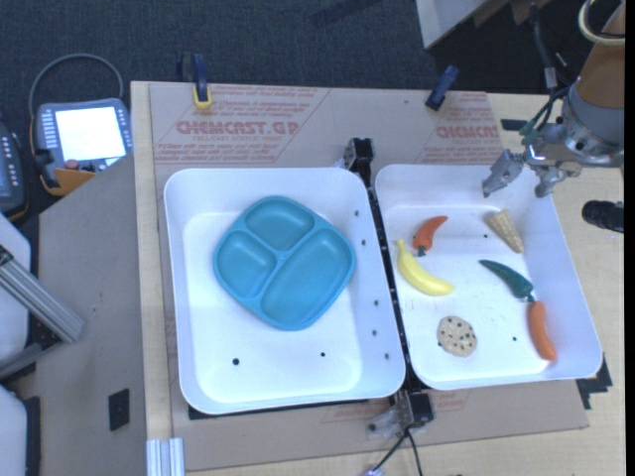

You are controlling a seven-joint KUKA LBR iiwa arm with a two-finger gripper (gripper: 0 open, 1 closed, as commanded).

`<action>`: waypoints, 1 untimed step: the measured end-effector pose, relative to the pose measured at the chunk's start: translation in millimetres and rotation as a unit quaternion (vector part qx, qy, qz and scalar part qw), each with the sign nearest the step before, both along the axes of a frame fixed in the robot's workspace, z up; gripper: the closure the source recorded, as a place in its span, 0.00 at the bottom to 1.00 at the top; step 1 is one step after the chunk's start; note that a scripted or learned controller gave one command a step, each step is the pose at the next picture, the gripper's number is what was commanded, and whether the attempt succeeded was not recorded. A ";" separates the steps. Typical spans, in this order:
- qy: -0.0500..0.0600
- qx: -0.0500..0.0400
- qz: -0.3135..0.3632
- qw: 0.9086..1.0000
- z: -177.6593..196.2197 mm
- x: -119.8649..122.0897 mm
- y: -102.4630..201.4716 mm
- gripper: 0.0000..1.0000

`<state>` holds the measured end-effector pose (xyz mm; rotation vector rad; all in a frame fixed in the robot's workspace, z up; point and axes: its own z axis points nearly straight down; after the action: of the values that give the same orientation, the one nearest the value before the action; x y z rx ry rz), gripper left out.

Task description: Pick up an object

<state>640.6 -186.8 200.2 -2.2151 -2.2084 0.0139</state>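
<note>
The gripper (523,175) hangs over the upper right of the frame, above the far rim of the right bin (575,296). Its fingers (499,178) are spread apart with nothing between them. Just below it in the frame lies an ice cream cone (505,230). Further down the right bin lie a red pepper (429,232), a banana (423,272), a green pepper (510,278), a carrot (542,330) and a cookie (456,335). The left bin (198,345) holds a blue divided plate (285,262).
</note>
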 end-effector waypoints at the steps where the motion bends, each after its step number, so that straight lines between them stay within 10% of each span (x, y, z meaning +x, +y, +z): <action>1: -0.008 -0.002 0.002 1.000 9.5 3.2 0.7 0.00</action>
<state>643.8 -186.1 209.7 -2.2206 -2.2214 0.0006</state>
